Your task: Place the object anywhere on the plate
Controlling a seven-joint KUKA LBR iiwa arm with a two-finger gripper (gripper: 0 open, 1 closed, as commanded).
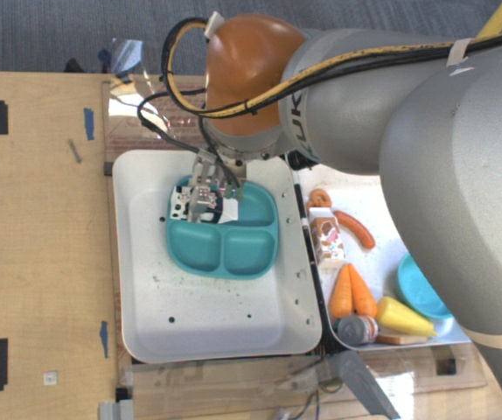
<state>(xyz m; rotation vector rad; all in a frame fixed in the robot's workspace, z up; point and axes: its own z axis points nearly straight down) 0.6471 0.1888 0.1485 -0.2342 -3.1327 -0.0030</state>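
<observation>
A teal divided plate [225,239] lies in the left white bin [146,269]. My gripper [204,198] hangs over the plate's upper left compartment, under the orange wrist band. A small white and black object [182,199] shows beside the fingers at the plate's upper left edge, partly hidden by them. I cannot tell whether it sits between the fingers or rests on the plate.
The right bin [366,191] holds toy food: two carrots [352,290], a sausage [356,227], a packaged snack [328,239], a yellow piece [401,315] and a blue dish [419,289]. The grey arm covers the upper right. A wooden board lies to the left.
</observation>
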